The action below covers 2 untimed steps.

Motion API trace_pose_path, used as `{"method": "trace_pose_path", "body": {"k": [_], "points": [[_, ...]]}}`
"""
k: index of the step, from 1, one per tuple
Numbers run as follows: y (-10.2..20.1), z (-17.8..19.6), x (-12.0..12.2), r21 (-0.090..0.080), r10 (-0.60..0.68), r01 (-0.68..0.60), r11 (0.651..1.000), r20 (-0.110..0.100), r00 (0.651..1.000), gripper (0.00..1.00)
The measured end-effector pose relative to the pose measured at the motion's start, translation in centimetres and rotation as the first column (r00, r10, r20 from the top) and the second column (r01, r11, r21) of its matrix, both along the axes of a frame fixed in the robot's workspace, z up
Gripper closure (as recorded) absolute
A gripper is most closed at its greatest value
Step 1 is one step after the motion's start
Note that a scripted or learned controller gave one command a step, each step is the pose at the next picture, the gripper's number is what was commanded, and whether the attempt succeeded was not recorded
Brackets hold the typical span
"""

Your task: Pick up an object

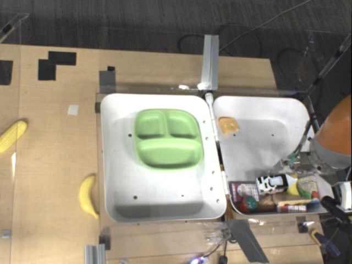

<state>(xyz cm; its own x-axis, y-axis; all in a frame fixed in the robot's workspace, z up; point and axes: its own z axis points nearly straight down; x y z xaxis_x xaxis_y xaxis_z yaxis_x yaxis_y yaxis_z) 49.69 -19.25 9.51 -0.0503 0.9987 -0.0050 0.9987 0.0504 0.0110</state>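
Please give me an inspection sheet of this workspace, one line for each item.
Surface: wooden bench with left bin and right bin.
Job's things: pile of small objects along the right bin's near edge; tan piece near its far left corner.
Clutter: green divided plate in left bin; banana and corn cob on the bench.
Grippers: gripper over the pile; hold not discernible.
Cables: black cables on the floor.
Surroundings: dark carpet.
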Motion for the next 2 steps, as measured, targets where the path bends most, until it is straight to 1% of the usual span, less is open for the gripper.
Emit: {"method": "trace_pose_path", "body": {"k": [1, 2], "points": [[-0.1, 0.9, 0.2, -0.003, -0.002, 0.002, 1.0, 0.004, 1.0, 1.0], [5.5, 5.9, 3.9, 0.005, -0.271, 0.271, 0.962, -0.014, 0.962, 1.0]]}}
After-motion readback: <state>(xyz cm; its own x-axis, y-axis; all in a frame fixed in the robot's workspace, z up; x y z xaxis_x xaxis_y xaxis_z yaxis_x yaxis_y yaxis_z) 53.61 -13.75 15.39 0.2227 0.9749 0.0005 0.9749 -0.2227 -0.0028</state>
